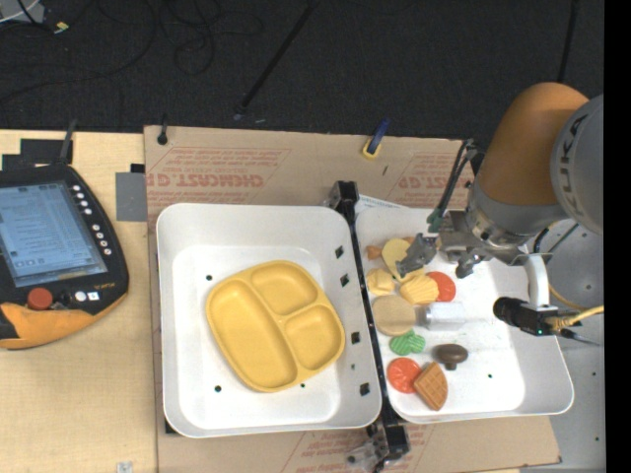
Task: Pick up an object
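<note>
Here, seen from above at a slant, two shallow white bins sit side by side on a bench. The left bin (187,235) holds a yellow plate (274,323) with three sections, lying flat near its middle. The right bin (532,382) holds a loose cluster of small toy food pieces toward its left half, and any of them could serve as the object to pick up. Among them are a pale yellow piece (397,252) at the top, a ridged yellow piece (419,290) touching a red round piece (443,286), a tan disc (392,313) below those, a green leafy piece (406,343), a dark brown oval (452,354), a red tomato-like piece (403,372) and a ridged orange wedge (431,386) just beside it at the bottom. The grey arm reaches in from the right, and its gripper (442,248) hangs over the upper part of the cluster, near the pale yellow piece. Its dark fingers look spread apart, with nothing visible between them. The pieces look like light, hard plastic, likely stiff and somewhat slippery, so they would probably slide or skitter if nudged rather than squeezed squarely. The crowded upper pieces touch one another, which would make a clean grip harder. The dark brown oval stands more apart with bare bin floor around it, so it seems an easier thing to take hold of, across its narrow width. Left of the bins, a control tablet (54,254) with a lit screen rests on the bench.
</note>
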Robot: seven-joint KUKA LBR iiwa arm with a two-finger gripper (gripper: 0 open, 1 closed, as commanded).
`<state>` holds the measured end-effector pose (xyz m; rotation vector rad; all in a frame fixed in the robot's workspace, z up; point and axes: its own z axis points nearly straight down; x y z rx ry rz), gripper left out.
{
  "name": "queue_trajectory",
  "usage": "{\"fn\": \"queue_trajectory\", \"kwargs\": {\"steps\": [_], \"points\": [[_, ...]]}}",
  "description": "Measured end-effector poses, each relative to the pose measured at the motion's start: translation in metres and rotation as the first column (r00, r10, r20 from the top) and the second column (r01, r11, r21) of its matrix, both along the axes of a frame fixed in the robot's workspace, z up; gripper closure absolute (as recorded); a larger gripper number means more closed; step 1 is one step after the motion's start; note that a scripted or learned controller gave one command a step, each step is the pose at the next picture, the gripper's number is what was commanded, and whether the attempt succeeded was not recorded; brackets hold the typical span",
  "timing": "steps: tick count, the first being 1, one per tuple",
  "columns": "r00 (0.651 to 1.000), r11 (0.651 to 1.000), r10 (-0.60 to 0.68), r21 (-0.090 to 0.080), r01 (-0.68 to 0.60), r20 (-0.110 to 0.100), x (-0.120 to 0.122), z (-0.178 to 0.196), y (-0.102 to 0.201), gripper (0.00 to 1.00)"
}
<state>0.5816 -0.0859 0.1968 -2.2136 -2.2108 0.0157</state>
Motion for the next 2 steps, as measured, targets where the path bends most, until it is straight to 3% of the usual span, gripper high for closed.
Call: {"fn": "queue_trajectory", "kwargs": {"steps": [1,2], "points": [[1.0,1.0,0.002,-0.001,-0.002,0.013,0.003,0.008,0.0,0.0],[1.0,1.0,0.002,-0.001,-0.002,0.008,0.003,-0.057,0.002,0.0]]}}
